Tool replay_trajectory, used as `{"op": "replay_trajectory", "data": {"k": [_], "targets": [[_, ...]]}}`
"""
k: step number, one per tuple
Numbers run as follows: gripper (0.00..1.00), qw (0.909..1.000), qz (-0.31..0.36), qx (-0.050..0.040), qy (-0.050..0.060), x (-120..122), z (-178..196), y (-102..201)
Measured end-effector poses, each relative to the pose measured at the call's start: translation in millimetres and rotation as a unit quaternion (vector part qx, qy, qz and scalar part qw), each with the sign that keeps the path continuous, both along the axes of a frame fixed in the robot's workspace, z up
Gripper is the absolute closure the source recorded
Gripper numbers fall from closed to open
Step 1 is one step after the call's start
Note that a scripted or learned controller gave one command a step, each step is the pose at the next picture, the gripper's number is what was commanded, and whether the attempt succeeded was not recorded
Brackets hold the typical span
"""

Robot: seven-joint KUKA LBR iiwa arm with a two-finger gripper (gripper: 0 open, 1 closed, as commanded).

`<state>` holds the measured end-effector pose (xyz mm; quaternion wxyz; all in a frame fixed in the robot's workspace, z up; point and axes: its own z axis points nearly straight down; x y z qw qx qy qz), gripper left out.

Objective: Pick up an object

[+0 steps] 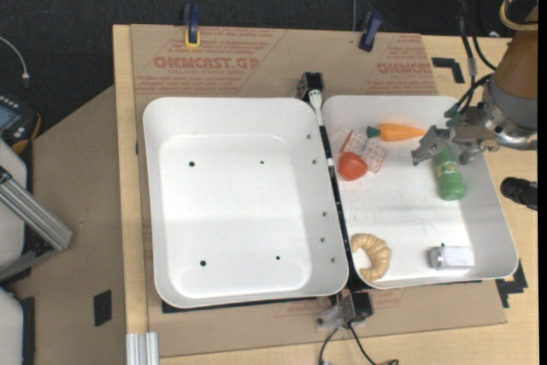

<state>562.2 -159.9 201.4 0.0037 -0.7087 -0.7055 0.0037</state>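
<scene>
Five objects are spread over the right bin (487, 184): a toy carrot (400, 132), a red-capped packet (359, 158), a green bottle (449, 178), a bagel-like ring (372, 254) and a small white block (453, 256). The claw (440, 148) is poised just above the bottle's top end, fingers spread wide with nothing between them. A straight descent should be made so the fingers straddle the bottle across its narrow width, since a round body may be rolled aside by an off-centre closure.

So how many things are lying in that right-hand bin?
5: a carrot at the far side, a red item by the divider, a green bottle under the gripper, a pastry and a small grey block nearest.
</scene>
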Motion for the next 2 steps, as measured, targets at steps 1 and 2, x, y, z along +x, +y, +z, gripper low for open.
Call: {"op": "replay_trajectory", "data": {"k": [1, 2], "targets": [[0.00, 1.0000, 0.004, 0.0029, 0.002, -37.2, -80.4, 57.7], [0.00, 1.0000, 0.004, -0.0002, -0.006, 43.1, -98.4, 68.9]]}}
